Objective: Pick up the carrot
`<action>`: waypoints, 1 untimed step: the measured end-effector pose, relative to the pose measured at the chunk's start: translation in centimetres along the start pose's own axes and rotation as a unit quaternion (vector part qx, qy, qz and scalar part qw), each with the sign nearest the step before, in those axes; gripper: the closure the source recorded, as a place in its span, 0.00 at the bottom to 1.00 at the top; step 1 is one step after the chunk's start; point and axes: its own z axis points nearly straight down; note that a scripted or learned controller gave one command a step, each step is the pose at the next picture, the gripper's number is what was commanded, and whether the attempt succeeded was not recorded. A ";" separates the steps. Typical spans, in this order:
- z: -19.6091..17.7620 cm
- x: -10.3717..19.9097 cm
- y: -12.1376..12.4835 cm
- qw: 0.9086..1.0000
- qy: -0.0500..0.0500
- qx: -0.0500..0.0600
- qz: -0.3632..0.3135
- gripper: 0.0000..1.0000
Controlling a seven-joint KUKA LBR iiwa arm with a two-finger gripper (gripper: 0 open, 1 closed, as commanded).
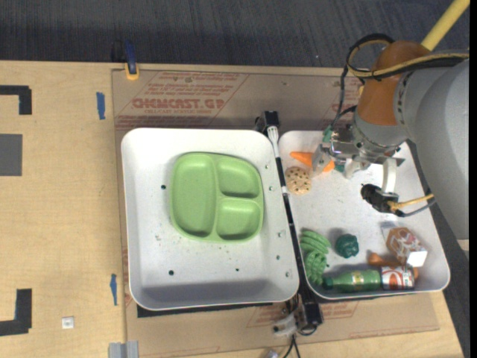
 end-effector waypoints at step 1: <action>0.1 -4.4 2.0 0.975 0.007 0.009 0.223 0.00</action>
